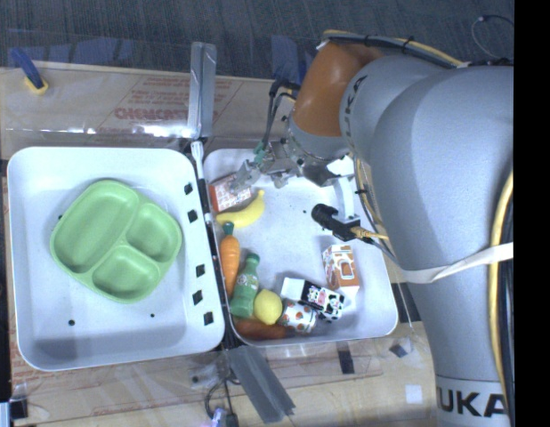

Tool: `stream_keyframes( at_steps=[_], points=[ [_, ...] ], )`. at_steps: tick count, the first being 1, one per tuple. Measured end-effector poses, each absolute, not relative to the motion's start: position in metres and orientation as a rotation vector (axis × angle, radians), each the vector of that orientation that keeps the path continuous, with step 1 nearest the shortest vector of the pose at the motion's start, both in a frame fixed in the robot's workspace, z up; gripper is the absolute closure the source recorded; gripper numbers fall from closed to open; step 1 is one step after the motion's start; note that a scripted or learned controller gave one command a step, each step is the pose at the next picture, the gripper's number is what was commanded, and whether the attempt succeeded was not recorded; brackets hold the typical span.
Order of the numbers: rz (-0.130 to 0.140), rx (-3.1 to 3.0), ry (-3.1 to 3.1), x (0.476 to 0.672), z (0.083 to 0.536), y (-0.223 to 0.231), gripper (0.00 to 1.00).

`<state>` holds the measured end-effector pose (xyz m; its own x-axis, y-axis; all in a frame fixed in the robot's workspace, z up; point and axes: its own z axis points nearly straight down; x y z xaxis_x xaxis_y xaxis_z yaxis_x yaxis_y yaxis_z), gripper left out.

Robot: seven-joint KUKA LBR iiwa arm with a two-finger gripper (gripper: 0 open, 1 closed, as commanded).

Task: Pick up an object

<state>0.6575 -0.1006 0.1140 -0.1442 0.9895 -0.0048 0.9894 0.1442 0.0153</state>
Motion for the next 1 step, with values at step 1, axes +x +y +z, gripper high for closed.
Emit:
stream_keyframes(
  at_steps=[1],
  points=[
    [0.013,2.046,2.366,0.6575,0.1140,-0.1006,0.00]
  ],
)
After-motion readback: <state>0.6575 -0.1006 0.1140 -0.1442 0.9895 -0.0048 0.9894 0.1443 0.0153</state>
